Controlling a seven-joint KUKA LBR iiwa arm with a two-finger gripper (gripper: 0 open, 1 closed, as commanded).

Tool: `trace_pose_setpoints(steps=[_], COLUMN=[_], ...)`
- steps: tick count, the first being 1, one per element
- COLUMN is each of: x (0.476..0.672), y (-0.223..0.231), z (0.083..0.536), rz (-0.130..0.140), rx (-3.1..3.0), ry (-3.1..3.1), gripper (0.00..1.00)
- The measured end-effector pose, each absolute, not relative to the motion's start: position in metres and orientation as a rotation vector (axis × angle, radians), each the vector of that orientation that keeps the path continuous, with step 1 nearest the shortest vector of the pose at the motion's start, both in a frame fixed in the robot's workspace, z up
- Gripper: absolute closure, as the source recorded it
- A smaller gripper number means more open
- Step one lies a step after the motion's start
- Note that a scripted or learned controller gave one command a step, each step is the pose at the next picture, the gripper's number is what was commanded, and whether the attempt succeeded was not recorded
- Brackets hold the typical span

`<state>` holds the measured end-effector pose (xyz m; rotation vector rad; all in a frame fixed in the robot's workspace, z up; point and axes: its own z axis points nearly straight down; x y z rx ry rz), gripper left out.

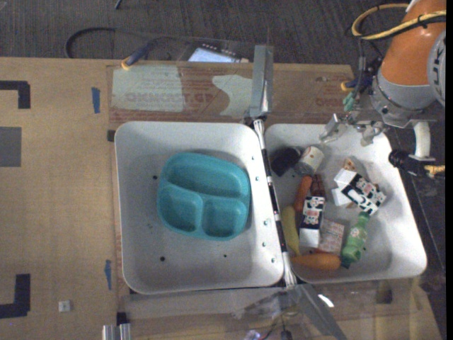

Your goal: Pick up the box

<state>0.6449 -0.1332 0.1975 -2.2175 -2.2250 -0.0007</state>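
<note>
Two white bins sat side by side; the left bin (134,211) bore a teal divided tray (204,195). The gripper (352,128) hovered over the right bin's (403,246) far rim with its fingers spread apart, nothing between them. The box (312,213), seemingly black-and-white patterned, lay among clutter beside a carrot (316,261) and a green bottle (355,240).

A teal tray (204,202) with three compartments is seen in the left bin (134,246). In the right bin (403,250), a banana (289,229), a carrot (316,261) and a green bottle (356,240) are crowded near its near-left side.
</note>
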Motion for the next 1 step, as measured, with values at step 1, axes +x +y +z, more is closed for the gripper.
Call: trace_pose_setpoints(steps=[1], x=[0.6432], y=[0.0129], z=[0.1848], rz=[0.002], rx=[-2.432], ry=[-1.985], gripper=[0.0])
